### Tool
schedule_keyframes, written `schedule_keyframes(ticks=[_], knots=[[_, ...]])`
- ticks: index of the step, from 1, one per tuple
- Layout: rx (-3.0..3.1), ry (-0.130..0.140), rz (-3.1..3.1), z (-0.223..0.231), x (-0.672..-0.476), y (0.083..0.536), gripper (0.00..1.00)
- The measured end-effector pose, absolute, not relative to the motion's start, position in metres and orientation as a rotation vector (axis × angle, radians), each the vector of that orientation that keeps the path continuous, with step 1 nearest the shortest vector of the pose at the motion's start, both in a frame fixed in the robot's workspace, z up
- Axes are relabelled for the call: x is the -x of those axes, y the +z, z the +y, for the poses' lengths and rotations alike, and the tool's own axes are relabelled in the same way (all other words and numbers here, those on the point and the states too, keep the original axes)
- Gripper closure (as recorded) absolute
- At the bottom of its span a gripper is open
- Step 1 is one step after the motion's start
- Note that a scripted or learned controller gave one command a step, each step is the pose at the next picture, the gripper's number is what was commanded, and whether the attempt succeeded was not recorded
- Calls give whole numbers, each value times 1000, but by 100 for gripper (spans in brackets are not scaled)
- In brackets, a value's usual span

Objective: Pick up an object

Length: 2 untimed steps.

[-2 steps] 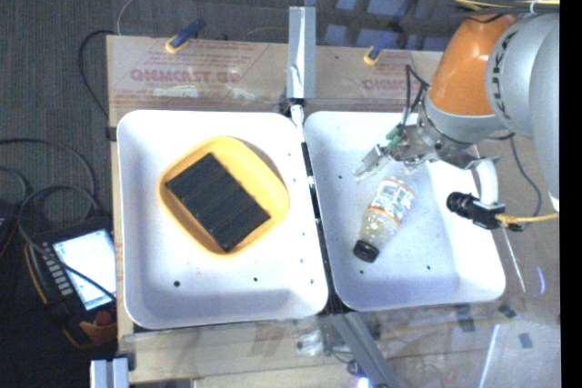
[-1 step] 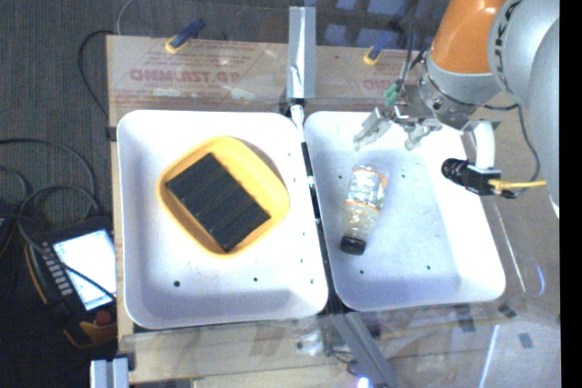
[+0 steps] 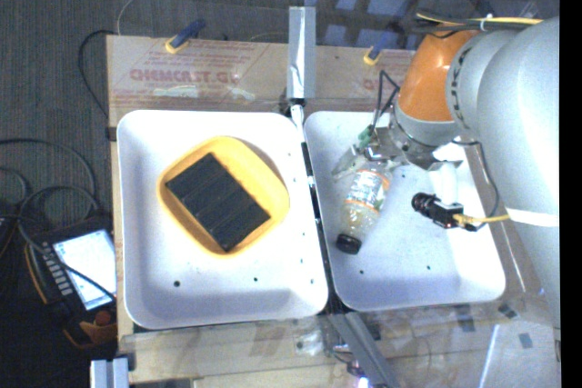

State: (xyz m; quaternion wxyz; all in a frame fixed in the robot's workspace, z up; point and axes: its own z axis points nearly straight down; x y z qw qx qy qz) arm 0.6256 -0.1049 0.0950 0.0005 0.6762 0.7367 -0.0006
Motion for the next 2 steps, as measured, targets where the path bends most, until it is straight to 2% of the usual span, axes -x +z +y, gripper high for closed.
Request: schedule_keyframes(ticks=[1, 2], knots=[[-2124, -4, 2315, -105, -625, 104, 100], [-1929, 0, 2477, -89, -597, 233, 100]])
